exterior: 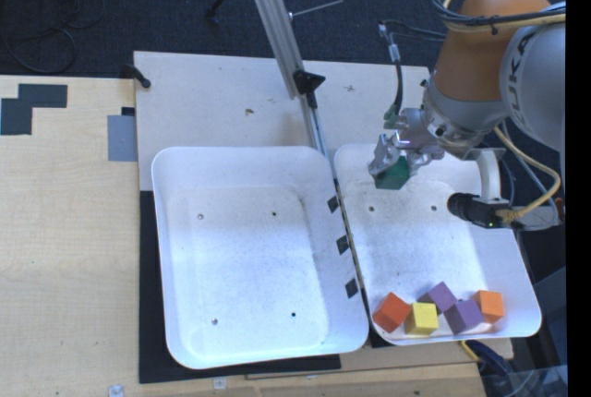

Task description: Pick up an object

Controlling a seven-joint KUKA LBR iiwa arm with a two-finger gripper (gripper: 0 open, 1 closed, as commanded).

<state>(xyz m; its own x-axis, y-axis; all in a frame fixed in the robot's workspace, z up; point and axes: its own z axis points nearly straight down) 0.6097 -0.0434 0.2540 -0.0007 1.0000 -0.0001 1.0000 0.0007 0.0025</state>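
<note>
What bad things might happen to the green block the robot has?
1. The claw seems to pinch the small green block only by its top, above the right white bin, so it might slip and drop.
2. If it falls, it could bounce toward the cluster of orange, yellow and purple cubes at the bin's near edge, or over the divider.

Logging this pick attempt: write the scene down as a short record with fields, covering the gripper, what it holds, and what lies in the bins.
gripper: above the far end of the right bin, shut on the green block
green block: between the fingers
near end of right bin: red-orange cube, yellow cube, two purple cubes, orange cube
left bin: white, shallow, beside the right bin
</note>
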